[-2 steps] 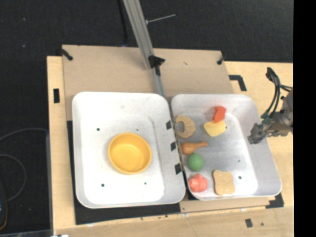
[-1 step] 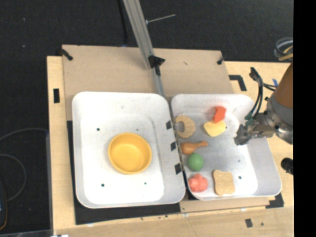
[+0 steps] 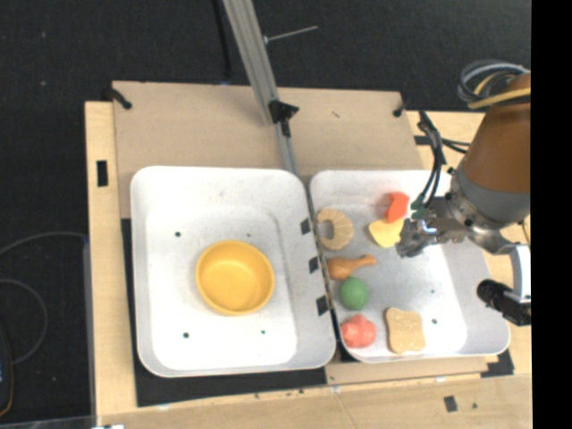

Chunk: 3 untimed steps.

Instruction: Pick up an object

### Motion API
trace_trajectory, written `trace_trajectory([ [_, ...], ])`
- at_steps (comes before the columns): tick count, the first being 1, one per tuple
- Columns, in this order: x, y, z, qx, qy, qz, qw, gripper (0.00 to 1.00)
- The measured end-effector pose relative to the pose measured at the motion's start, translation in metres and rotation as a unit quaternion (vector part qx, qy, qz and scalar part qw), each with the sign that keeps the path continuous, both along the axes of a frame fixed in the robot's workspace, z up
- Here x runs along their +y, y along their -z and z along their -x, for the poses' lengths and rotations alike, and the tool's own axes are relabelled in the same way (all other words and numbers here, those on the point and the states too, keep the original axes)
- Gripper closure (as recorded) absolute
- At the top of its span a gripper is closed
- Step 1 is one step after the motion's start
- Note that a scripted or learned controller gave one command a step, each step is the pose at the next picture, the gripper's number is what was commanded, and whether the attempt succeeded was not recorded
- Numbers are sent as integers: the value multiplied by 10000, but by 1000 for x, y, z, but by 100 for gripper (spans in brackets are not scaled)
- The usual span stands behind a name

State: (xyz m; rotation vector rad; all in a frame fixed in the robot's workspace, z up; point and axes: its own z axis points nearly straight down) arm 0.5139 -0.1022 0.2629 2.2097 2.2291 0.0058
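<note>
**Here the gripper hangs low in the right bin, next to the yellow piece**

Here the gripper sits low over the right bin. It looks dark and blurry from above, so I cannot tell how it is set or if it has hold of anything.

Just to its left lies a yellow piece, very close to the gripper tip. A little above that is an orange-red piece, also near. Further left, by the wall between the bins, sits a tan ring-shaped thing. Below it lies a brown drumstick-shaped toy. Under that is a green ball, then a red round thing in the near left corner. Beside the red one is a tan slice like bread.

The arm comes in from the right. Its big orange-brown part hangs over the right edge of the bin, and black cables run down toward the wrist.

The left bin holds a yellow bowl near its middle, well apart from the gripper. A grey metal pole stands behind the bins, slanting up and away.

There is bare white floor in the right bin below the gripper, between the green ball and the bin's right side.
</note>
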Motion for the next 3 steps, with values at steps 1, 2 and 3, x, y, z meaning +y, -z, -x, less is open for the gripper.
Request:
trace_trajectory([
  [1,50,0,-14,12,4,-2,10000,100],
  [2,112,9,-12,20,5,-3,10000,100],
  [3,166,27,-17,35,7,-1,10000,100],
])
